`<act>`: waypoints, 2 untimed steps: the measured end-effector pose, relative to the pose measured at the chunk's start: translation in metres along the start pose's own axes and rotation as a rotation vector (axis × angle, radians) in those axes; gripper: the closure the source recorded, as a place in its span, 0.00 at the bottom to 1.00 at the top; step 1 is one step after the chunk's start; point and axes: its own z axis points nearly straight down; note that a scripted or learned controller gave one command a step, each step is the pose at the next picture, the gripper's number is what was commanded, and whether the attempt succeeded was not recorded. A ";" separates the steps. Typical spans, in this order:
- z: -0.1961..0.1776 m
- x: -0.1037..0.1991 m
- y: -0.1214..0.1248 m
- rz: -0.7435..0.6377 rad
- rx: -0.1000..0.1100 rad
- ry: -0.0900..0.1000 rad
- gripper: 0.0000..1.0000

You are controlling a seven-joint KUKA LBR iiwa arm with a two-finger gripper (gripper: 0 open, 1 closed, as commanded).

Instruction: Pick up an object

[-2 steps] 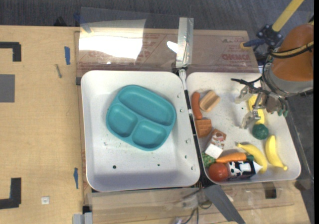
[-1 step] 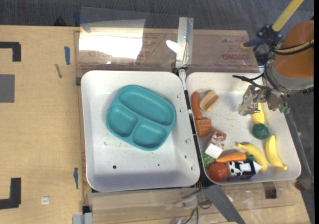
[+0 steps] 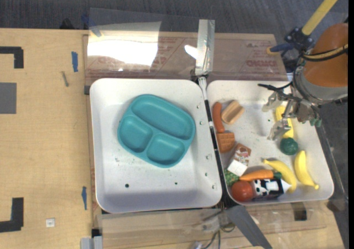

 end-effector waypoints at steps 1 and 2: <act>0.024 0.012 -0.014 -0.058 -0.005 0.023 0.00; 0.010 0.007 -0.014 -0.058 -0.002 0.007 1.00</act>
